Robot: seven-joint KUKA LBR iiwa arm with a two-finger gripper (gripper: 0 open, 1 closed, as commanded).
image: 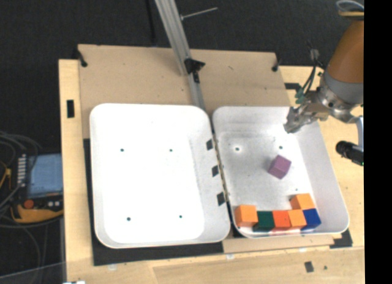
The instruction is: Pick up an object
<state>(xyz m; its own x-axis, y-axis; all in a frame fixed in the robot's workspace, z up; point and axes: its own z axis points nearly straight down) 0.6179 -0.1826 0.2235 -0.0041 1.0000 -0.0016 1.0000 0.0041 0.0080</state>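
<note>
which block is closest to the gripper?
The purple block, alone mid-bin below the gripper. The orange, green and blue blocks sit clustered at the right bin's near edge.

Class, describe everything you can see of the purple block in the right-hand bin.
The purple block is a small, matte, solid-looking cube, turned at an angle to the bin's walls. It sits alone on the floor of the right bin, near the middle, apart from the row of coloured blocks along the near wall. Nothing touches it.

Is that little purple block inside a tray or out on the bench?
Inside: the small purple block lies alone on the right white tray's floor.
</note>
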